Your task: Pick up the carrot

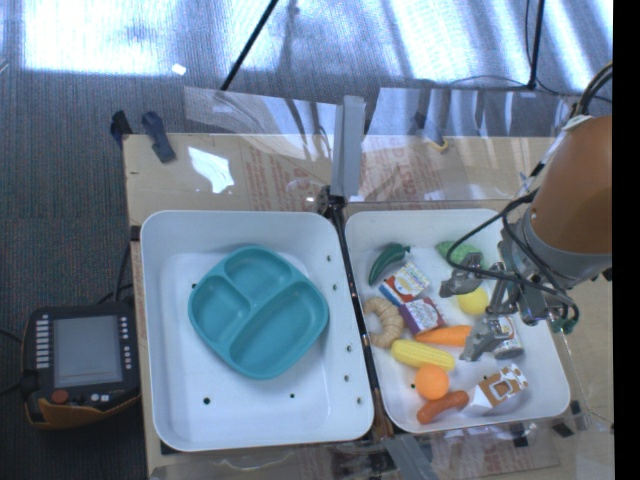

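Carrot lies in the right bin, a short orange cone pointing toward the bin's right side, just above the corn cob and right of the purple carton. An orange ball sits below the corn, and a sausage lies nearer the front wall. The left bin carries a teal divided plate.

The tool hangs over the right bin, just beside the carrot's thick end and near a small lemon. I cannot tell how far its fingers are spread, since the metal parts blur together against a small carton beneath, and nothing can be seen held between them.

To do this step well, I judge that the tool should shift a little toward the bin's centre so it sits over the carrot's middle. The jaws would best straddle the carrot across its narrow width, not along its length. The corn lies close on 1 side and the carton on another, so a finger could land on either. A straight descent and a firm close before lifting would likely help, as the smooth tapered body may slip out.
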Robot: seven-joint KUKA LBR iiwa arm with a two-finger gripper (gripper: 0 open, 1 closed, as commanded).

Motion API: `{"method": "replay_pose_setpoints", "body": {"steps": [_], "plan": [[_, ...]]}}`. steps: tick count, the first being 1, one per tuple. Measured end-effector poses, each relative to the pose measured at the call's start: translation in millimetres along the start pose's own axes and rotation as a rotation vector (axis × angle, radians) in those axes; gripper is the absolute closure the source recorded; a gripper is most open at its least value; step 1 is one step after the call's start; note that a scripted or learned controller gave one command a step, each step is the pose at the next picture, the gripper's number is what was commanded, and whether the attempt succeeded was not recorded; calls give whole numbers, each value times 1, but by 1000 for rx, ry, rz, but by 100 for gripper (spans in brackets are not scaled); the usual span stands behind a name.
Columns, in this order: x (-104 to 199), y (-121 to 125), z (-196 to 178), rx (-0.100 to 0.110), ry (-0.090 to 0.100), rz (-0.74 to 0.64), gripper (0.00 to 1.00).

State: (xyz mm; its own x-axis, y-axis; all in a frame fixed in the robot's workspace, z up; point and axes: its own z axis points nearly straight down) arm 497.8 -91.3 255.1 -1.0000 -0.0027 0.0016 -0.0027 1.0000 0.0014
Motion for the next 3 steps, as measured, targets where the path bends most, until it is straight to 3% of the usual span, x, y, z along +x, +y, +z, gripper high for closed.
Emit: {"method": "replay_pose_setpoints", "body": {"steps": [1,2,3], "plan": [[9,11,120,-2,9,-86,0],[-7,-12,169,0,4,171,0],[-8,-9,159,-2,3,165,100]]}}
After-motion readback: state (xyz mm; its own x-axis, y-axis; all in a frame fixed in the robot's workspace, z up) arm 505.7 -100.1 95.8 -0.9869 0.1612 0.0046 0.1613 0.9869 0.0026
